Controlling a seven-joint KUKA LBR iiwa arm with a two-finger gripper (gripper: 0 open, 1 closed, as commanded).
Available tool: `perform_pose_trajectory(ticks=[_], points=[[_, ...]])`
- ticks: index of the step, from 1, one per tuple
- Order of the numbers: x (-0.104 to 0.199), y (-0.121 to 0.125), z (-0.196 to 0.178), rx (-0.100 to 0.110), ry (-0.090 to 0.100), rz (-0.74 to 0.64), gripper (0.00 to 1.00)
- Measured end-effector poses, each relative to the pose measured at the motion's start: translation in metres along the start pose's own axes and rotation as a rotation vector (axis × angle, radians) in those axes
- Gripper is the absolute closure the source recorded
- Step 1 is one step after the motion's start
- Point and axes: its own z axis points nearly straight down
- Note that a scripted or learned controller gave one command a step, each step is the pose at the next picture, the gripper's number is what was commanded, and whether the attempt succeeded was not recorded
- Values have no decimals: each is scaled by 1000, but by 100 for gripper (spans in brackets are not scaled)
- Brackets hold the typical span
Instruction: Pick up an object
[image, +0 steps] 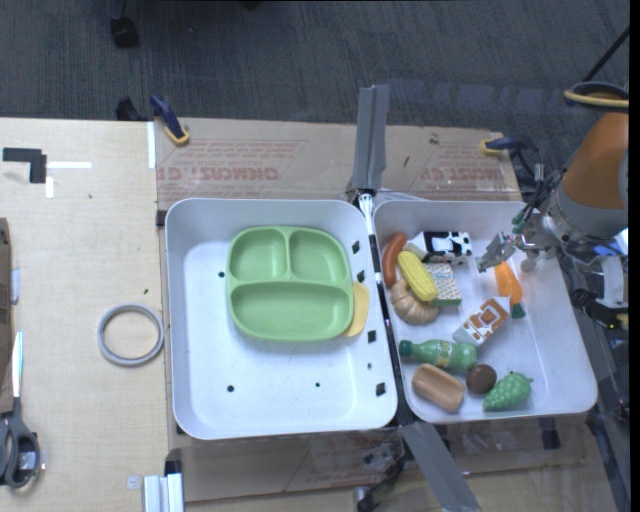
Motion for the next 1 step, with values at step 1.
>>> perform_pose_trajectory(ticks=[1], points=[[3, 10, 2, -5, -6, 9, 0]])
